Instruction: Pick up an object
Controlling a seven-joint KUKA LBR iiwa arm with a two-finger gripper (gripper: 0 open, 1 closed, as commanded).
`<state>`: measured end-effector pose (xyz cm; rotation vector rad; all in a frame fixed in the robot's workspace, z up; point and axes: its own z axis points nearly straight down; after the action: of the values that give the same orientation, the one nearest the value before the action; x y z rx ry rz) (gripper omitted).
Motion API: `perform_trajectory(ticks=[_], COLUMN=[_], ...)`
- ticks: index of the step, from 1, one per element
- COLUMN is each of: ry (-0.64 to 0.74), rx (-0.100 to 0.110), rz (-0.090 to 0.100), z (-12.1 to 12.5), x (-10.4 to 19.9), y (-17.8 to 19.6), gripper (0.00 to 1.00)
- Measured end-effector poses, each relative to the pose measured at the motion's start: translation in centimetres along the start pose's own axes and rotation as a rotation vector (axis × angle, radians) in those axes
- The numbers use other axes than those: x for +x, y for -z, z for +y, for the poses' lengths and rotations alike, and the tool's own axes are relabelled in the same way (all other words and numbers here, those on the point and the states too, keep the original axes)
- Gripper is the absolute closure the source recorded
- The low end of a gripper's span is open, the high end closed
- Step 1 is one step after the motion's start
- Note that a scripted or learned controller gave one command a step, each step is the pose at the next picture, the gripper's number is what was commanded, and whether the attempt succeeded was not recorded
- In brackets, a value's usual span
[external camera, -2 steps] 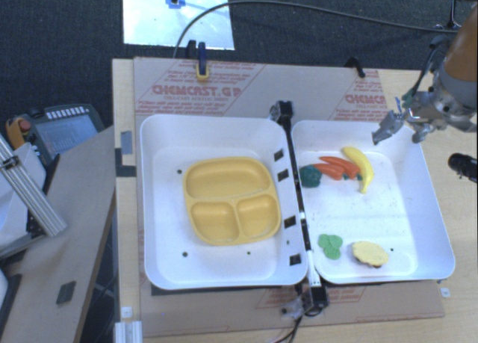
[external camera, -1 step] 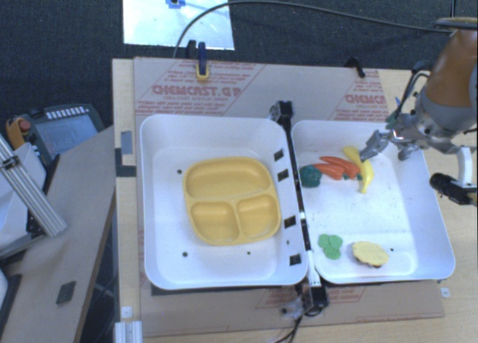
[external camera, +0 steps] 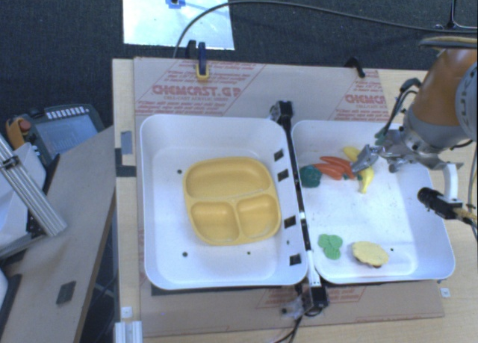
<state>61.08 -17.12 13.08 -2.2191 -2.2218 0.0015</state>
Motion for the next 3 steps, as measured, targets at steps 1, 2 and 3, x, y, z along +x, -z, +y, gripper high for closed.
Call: perform_trajectory(ticks=[1,2,3], ry=[0.0,0.0,0.003], rx=[0.0,-0.005,-0.01], rz=[0.0,-0.001,-0.003], z=[0.0,0.2,0.8], x=[0.1,0.0,0.0], y=[-4.9,-3.5,2.9], gripper=[0.0,1.0,1.0])
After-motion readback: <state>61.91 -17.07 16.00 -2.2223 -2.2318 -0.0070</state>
